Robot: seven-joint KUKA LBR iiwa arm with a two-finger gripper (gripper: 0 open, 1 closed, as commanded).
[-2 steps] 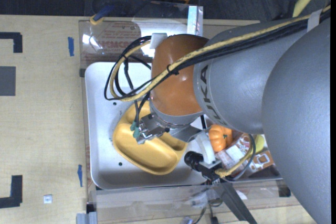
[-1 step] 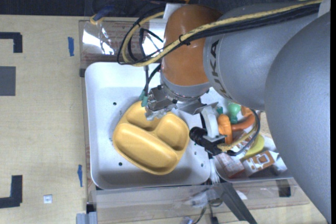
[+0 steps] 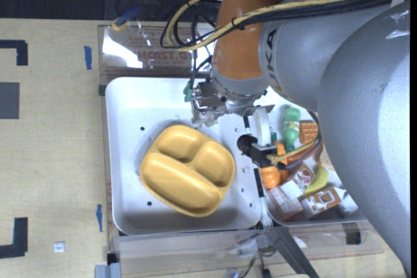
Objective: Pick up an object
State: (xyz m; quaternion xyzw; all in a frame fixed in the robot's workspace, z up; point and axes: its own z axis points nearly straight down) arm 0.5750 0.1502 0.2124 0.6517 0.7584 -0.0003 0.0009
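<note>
Arm [image 3: 352, 55] first: I come in from three o'clock, my grey bulk covering the upper right, the orange band [image 3: 242, 29] sitting at about one o'clock from the centre, with cables looped over it toward twelve. My wrist points down over the left bin [image 3: 124, 140], near its upper edge. My fingers [image 3: 203, 115] hang just below the wrist, at about twelve o'clock from the yellow bread-shaped toy [image 3: 187, 168]. They look close to its top edge, but I cannot tell whether they touch it, and I cannot tell whether they are apart or together; the metal there is too cluttered to read. Nothing shows between them.

The toy lies in the middle of the left bin, tilted, its lobes running from ten toward four o'clock. The right bin [image 3: 313, 218], at four o'clock from the toy, holds a pile of small things: a green bottle [image 3: 290, 127], something orange [image 3: 270, 175], a banana [image 3: 318, 183] and printed packets [image 3: 324, 201]. Both bins rest on the wooden surface [image 3: 52, 140].
</note>
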